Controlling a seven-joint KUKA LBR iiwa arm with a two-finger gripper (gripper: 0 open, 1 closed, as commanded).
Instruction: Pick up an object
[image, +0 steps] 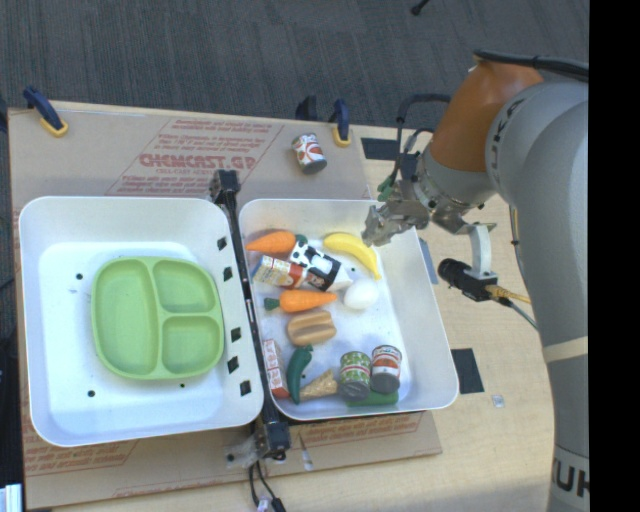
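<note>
Whether the jaws stand apart or together cannot be told; the gripper (385, 226) hovers over the right bin's (432, 330) far right corner, just beside the banana (352, 250). Carrots, egg, cans and bottle crowd that bin. The left bin (50, 235) holds a green plate (156, 317).
</note>
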